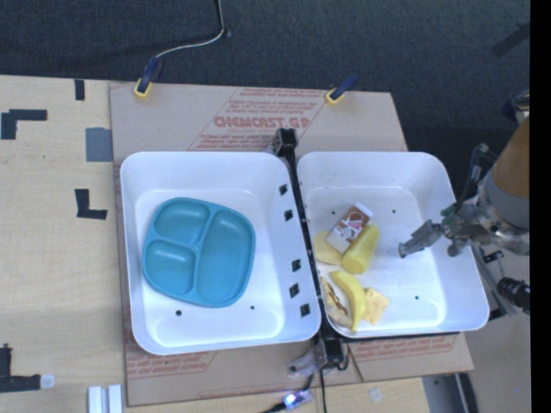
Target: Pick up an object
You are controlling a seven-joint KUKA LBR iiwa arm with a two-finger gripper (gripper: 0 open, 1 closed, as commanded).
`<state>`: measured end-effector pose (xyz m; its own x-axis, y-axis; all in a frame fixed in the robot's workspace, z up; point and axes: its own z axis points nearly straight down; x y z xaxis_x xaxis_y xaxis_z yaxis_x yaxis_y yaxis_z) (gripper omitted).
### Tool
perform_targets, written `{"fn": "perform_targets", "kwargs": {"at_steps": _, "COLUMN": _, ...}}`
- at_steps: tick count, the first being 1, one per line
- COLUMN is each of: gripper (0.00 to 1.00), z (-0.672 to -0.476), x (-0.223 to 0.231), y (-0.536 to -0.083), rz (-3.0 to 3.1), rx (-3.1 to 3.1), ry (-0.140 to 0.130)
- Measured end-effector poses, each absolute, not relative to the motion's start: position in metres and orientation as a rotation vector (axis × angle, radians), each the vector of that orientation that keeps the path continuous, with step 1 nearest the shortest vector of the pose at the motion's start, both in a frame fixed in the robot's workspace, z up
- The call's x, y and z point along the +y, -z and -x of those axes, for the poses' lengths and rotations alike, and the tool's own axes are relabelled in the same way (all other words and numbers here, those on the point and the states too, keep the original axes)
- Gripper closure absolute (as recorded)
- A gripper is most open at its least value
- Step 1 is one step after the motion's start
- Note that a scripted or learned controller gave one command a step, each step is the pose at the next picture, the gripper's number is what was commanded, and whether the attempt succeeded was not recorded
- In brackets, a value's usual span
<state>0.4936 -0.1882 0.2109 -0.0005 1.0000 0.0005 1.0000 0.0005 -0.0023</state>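
- While the blue plate (199, 252) fills the left bin (138, 175), it looks stiff, light, slick; grab its rim.
- Right bin (430, 169), lower left: banana (348, 289), soft, take mid-body.
- Gripper (415, 243) at centre-right hovers, jaw state I cannot tell.

This is a robotics lab bench, not a home. Two shallow white plastic bins (204, 166) sit side by side on a printed brown cardboard sheet (258, 119), pinned by yellow-and-blue spring clamps (146, 77). Black tape marks (86, 205) dot the pale wooden benchtop (52, 274), and a grey cable (194, 43) trails over dark carpet (344, 24).
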Motion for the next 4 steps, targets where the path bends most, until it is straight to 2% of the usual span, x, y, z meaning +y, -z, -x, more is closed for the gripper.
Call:
{"fn": "perform_targets", "kwargs": {"at_steps": 1, "gripper": 0.00, "z": -0.515, "x": -0.190, "y": -0.168, "rz": 2.216, "rx": -2.221, "ry": -0.004}}
{"fn": "perform_targets", "kwargs": {"at_steps": 2, "gripper": 0.00, "z": -0.550, "x": -0.139, "y": -0.144, "rz": 2.214, "rx": -2.226, "ry": -0.001}}
{"fn": "perform_targets", "kwargs": {"at_steps": 3, "gripper": 0.00, "z": -0.587, "x": -0.149, "y": -0.110, "rz": 2.238, "rx": -2.235, "ry": 0.021}}
{"fn": "perform_targets", "kwargs": {"at_steps": 4, "gripper": 0.00, "z": -0.559, "x": -0.177, "y": -0.096, "rz": 2.229, "rx": -2.226, "ry": 0.004}}
